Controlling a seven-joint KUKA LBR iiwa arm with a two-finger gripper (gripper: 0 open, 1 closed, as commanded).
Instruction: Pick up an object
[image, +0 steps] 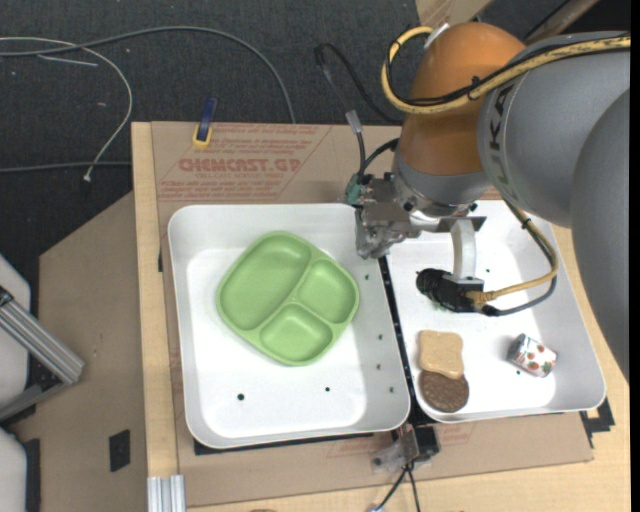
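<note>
Dark carpet with loose cables (70, 60) surrounds the cardboard-covered bench (245, 160). The left bin (190, 330) holds a green divided plate (288, 297). The gripper (372, 235) hangs over the bins' shared edge; its state cannot be determined. The right bin (570, 350) holds a toast-shaped toy (440, 351), a brown disc (443, 390) and a small patterned cup (532, 355).

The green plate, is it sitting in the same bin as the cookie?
No, the green plate lies alone in the left bin, while the cookie lies in the right bin.

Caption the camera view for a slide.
Arm's tool hangs over the seam between two bins; green plate in left bin, toast in right.
</note>
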